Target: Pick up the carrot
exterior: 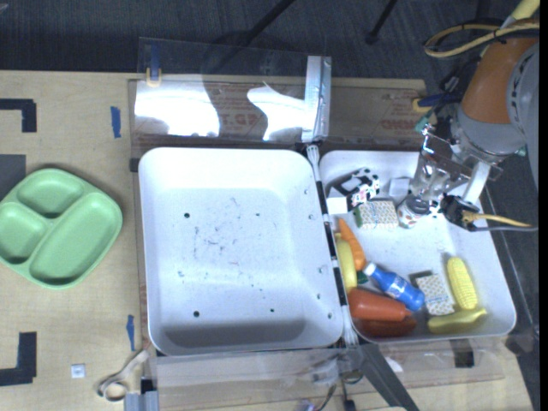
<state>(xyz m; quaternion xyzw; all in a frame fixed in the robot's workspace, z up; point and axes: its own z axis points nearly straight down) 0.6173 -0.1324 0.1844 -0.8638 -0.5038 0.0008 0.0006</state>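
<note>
Carrot half-hidden against right bin's left wall; end effector blurred, finger state indiscernible.

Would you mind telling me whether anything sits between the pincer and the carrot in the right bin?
Yes. The pincer hangs over the far part of the right bin, and a small patterned box lies between it and the carrot, which rests by the bin's left wall against a yellow piece.
</note>
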